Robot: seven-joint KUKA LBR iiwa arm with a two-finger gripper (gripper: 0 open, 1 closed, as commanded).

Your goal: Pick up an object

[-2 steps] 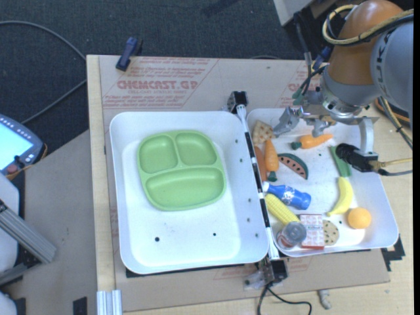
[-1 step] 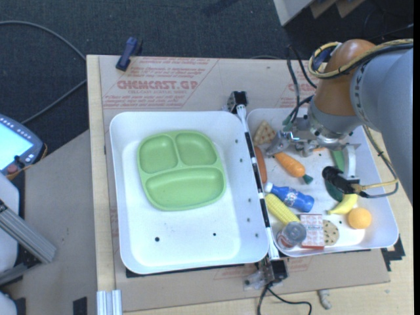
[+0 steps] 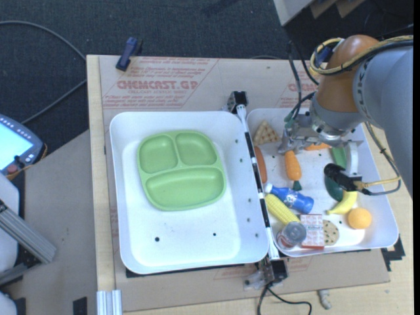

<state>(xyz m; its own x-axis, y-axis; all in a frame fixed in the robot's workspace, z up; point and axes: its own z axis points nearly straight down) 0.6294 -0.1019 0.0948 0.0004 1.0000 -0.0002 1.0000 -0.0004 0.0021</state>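
1. The arm (image 3: 384, 77) enters from the upper right of the frame, its grey body angling down and left, with the orange band (image 3: 348, 71) just above the wrist.
2. The claw (image 3: 298, 143) hangs over the upper middle of the right bin (image 3: 387, 231), pointing down at the toys; whether it is wide or narrow cannot be told from this angle, and nothing visibly sits in it.
3. Just below the claw lies a small orange carrot (image 3: 293, 166), close to the tips, though contact cannot be judged.
4. To the left of the claw sits a tan waffle-patterned wedge (image 3: 265, 134), and a long orange piece (image 3: 261, 164) lies along the bin's left wall.
5. Lower in the right bin are a corn cob (image 3: 280, 209), a blue bottle (image 3: 293, 199), a banana (image 3: 344, 203), an orange ball (image 3: 359, 218) and a cookie (image 3: 330, 232).
6. The left bin (image 3: 131, 241), in the middle of the frame, holds a green divided plate (image 3: 182, 169) in its upper half.
7. Both bins rest on the tabletop (image 3: 161, 84), which is covered with printed cardboard.
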